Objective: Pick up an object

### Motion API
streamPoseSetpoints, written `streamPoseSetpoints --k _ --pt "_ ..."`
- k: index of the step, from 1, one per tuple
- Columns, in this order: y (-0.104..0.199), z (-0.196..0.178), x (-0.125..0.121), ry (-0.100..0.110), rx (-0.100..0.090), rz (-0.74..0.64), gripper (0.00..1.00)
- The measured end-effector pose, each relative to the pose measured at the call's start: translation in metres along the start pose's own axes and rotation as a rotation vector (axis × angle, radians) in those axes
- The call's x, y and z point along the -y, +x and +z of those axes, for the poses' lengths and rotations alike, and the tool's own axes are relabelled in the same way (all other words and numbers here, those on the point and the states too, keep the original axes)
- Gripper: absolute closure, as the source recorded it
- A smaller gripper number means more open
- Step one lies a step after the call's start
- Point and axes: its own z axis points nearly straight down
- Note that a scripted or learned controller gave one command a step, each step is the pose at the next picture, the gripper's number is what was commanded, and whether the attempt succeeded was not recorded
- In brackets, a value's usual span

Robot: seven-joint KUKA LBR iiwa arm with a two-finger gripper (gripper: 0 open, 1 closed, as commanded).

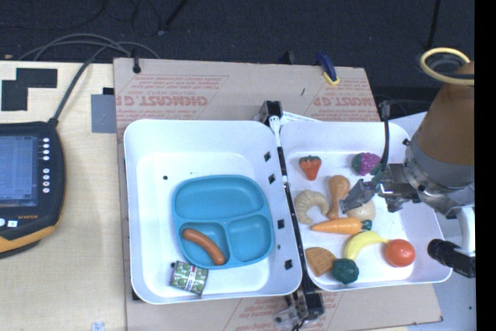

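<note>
The carrot (339,226) is seen lying flat in the right bin (422,271), near the middle. Its long side runs left to right. Its thin orange tip is pointed to the left and its small green end to the right.

The end effector (363,194) is seen low in the right bin, just above the carrot and next to the chicken leg (338,191). It looks dark and shiny, like metal. Whether it is apart or together cannot be told, and nothing can be seen clamped in it. The grey arm (446,159) with its orange band is seen coming in from the right.

Other toy foods are spread around the carrot. They all look smooth, like plastic. A curved pale croissant (310,203) lies to the left. A small red strawberry (310,166) sits near the far side, and purple grapes (366,163) are beside it to the right. A bent yellow banana (362,243), a round red tomato (399,253), a bumpy green broccoli (345,270) and a brown cookie (318,259) are found at the near side.

In the left bin (147,167), a blue plate (221,201) with three sections is seen. A long brown sausage (204,245) is laid in one section, slanted. A small green packet (189,277) lies just beside the plate.

Both white bins are set on a flat cardboard sheet (232,93) on the bench (70,275).
</note>
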Motion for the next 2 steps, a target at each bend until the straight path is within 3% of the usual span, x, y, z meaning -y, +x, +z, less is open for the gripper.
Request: streamPoseSetpoints --k 1,2 --pt "-0.001 -0.01 0.0 0.002 -0.001 0.001 1.0" --pt "0.076 -0.07 0.001 -0.007 0.0 -0.008 1.0"
